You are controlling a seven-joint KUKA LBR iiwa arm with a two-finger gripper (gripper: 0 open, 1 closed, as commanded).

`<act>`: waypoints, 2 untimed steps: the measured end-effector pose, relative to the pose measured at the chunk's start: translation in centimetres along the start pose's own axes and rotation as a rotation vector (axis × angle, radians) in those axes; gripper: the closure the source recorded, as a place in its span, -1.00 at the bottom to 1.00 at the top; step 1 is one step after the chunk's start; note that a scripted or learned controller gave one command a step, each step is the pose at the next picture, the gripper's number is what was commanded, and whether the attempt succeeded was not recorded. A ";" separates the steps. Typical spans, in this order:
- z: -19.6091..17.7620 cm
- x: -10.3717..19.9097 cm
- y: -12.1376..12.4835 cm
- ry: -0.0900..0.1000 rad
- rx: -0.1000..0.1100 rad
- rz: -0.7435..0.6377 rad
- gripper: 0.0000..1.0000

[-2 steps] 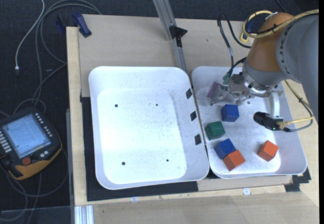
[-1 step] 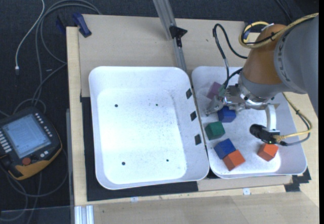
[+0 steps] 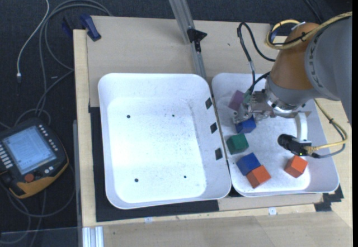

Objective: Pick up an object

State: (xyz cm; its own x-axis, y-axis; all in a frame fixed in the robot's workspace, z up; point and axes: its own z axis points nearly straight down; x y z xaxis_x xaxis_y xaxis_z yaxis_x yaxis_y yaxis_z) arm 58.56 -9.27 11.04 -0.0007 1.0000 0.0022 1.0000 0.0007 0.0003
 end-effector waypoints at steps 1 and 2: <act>-9.4 8.7 1.5 0.001 -0.009 -0.009 1.00; -11.0 15.6 -7.6 0.002 0.007 -0.007 1.00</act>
State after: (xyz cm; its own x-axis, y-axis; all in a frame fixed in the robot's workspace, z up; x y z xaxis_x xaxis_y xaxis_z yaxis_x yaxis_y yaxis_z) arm 50.95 6.29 22.05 -0.0072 1.0000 0.0047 1.0000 0.0072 -0.0064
